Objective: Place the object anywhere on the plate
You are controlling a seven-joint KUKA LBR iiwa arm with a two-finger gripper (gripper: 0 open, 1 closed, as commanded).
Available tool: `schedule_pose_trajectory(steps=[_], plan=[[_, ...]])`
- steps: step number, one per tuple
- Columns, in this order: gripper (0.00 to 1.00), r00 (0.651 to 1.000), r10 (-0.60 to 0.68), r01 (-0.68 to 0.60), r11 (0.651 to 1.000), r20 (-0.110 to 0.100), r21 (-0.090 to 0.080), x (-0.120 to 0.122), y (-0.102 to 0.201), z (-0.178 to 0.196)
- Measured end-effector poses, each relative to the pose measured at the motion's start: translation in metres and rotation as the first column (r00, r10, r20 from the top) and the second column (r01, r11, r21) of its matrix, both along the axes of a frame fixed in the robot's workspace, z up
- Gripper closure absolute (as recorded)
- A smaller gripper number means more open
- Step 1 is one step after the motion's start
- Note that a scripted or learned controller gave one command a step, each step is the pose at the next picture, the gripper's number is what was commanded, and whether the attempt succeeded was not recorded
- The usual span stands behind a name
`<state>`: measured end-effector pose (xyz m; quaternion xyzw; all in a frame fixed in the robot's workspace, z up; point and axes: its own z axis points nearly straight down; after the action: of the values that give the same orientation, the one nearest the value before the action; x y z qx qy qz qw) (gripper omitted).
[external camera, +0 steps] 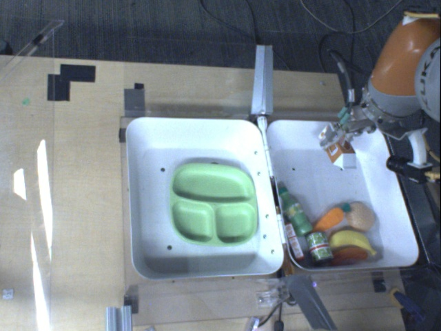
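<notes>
left bin (141,205): holds the green plate (212,202), three compartments, one long section at the far side and two smaller ones at the near side. the plate sits roughly at the bin's middle and its compartments hold nothing.

right bin (386,185): items are crowded into the near corner. a green bottle (295,214) lies along the wall shared with the left bin, a small can (318,247) just beside its near end. an orange carrot (329,218) lies tilted next to a pale round item (359,216). a yellow banana (352,240) lies nearer the front wall with a red item (348,255) touching its near side.

arm (406,61): enters from the right, orange band over the far right corner of the right bin. gripper (342,138) sits above the far part of the right bin, with a small brown and white object (335,150) right at its tip. cannot tell whether the tool is apart, together, or clamped on that object; the tip is too small and blurred.

the object is over the right bin, well apart from the plate.
</notes>
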<state>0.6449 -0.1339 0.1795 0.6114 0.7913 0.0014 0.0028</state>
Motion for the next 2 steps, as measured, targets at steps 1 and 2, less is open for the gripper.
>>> schedule_pose_trajectory(steps=[1, 2], plan=[[1.00, 0.991, 0.131, -0.131, 0.991, 0.000, 0.001, 0.025, 0.097, 0.005], [1.00, 0.996, 0.084, -0.084, 0.996, 0.000, 0.001, -0.001, 0.124, 0.089]])
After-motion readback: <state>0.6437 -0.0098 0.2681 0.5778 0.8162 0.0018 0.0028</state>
